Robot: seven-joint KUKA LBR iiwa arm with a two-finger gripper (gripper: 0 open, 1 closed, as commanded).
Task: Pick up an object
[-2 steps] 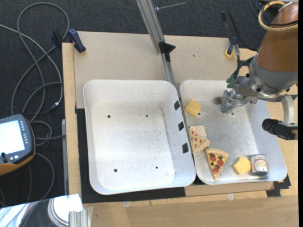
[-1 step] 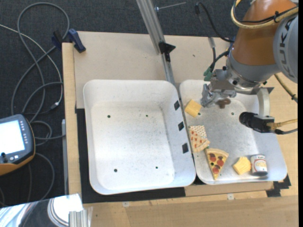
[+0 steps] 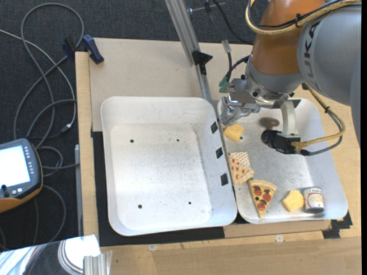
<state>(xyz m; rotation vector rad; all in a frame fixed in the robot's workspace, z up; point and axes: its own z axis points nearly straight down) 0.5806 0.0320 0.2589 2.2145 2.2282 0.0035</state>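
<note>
The gripper (image 3: 232, 114) is seen just above a yellow cheese wedge (image 3: 233, 133). Whether it is open or closed cannot be told. No label can be read on the small can (image 3: 313, 199).

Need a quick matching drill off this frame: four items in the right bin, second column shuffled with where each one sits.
Items
1. pizza slice
2. small can
3. waffle piece
4. yellow chunk

Places
A. near the bin's left wall, just below the gripper
B. front right corner of the right bin
C. mid left side, between the yellow chunk and the pizza slice
D. front edge, left of the cheese wedge

Pairs: 1-D, 2-B, 3-C, 4-A
</note>
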